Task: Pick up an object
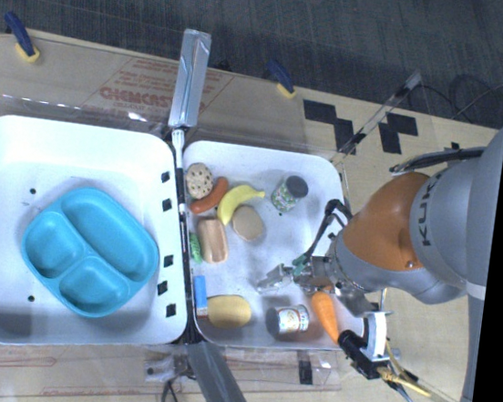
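Metal, the small can (pixel 292 319) lies near the right bin's (pixel 266 162) front wall, just beside the carrot (pixel 325 314). It seems light, stiff, slippery; grasp across its sides. The gripper (pixel 280 277) hovers nearby; jaws slightly apart, holding nothing.

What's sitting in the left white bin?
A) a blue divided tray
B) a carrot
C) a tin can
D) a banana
A: the blue divided tray lies in the left bin, while the banana, carrot and can are all in the right bin.
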Action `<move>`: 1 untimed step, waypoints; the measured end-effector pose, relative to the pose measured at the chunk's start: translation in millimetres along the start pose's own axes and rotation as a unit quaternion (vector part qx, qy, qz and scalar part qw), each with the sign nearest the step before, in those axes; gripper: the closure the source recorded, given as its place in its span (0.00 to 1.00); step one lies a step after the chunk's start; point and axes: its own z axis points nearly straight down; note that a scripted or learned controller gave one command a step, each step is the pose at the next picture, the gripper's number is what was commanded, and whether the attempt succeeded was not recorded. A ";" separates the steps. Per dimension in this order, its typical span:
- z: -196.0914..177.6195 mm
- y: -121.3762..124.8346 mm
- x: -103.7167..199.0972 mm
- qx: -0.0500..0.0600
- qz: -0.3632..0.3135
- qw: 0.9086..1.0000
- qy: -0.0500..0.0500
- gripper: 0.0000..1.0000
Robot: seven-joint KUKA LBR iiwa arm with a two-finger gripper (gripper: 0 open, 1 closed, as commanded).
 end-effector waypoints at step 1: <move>-0.3 123.3 -15.2 -0.001 -0.045 0.999 -0.001 0.00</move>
